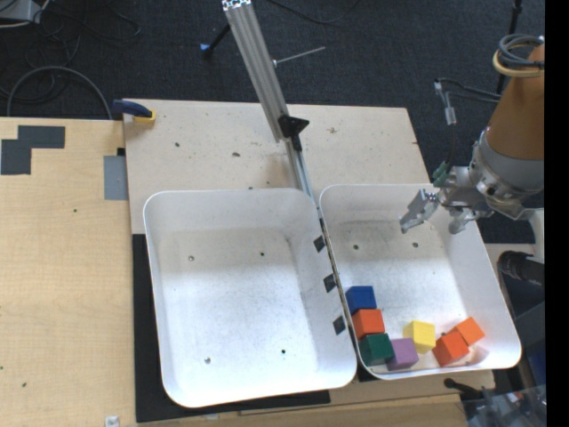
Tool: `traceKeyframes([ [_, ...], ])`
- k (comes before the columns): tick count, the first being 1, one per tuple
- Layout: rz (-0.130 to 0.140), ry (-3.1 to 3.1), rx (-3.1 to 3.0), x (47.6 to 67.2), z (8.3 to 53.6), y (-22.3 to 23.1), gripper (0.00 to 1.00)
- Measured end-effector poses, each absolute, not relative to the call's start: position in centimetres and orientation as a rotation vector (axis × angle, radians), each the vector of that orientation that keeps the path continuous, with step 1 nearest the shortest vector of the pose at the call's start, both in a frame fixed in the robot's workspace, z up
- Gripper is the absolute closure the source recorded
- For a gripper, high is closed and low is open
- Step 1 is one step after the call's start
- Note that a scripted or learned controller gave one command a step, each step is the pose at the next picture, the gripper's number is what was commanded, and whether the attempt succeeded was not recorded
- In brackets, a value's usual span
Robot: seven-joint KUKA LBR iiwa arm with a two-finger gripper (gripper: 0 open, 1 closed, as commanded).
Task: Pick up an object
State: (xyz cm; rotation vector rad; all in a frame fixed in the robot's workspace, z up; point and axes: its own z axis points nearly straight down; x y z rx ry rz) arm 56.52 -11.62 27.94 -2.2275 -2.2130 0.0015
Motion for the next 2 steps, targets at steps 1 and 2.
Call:
traceKeyframes([
  [1, 0.001, -2.215, -2.227, 49.1, 32.6, -14.6, 0.0],
  [2, 0.008, -2.213, -2.218, 52.2, 17.2, -19.0, 0.0],
])
